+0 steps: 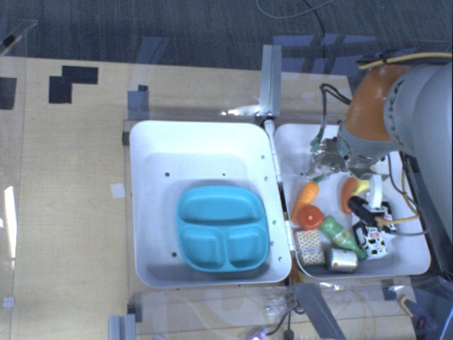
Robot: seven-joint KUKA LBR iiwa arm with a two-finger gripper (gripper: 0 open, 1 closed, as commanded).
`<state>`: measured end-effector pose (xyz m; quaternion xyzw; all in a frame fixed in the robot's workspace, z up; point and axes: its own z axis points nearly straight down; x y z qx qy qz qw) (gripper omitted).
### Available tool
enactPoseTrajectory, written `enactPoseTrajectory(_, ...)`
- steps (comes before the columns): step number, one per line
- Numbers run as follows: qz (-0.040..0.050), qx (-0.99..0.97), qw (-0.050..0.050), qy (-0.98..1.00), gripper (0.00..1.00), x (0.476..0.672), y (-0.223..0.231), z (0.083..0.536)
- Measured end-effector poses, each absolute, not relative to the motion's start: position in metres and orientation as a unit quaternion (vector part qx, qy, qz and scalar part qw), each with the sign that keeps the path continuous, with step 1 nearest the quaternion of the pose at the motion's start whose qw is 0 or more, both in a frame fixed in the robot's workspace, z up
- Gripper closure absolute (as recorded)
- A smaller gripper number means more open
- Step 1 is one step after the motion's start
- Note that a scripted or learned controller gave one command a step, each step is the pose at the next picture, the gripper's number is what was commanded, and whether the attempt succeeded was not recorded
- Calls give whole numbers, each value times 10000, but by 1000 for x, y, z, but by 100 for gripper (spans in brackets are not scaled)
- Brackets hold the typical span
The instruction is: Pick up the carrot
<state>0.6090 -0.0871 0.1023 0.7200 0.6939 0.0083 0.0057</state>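
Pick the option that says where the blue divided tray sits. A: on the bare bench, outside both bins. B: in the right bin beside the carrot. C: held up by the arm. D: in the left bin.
D: the blue divided tray lies flat on the floor of the left bin, apart from the carrot, which lies in the right bin among other small items.

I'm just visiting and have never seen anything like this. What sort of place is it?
Probably a robot test lab. A big grey and orange arm reaches over two white bins on a wooden bench. One holds a blue plate, the other toy food such as a carrot. Loose cables lie on the carpet behind.
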Motion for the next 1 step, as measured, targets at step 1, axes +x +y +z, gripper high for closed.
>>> enactPoseTrajectory(1,23,7622,21,6473,100,635,-37,222)
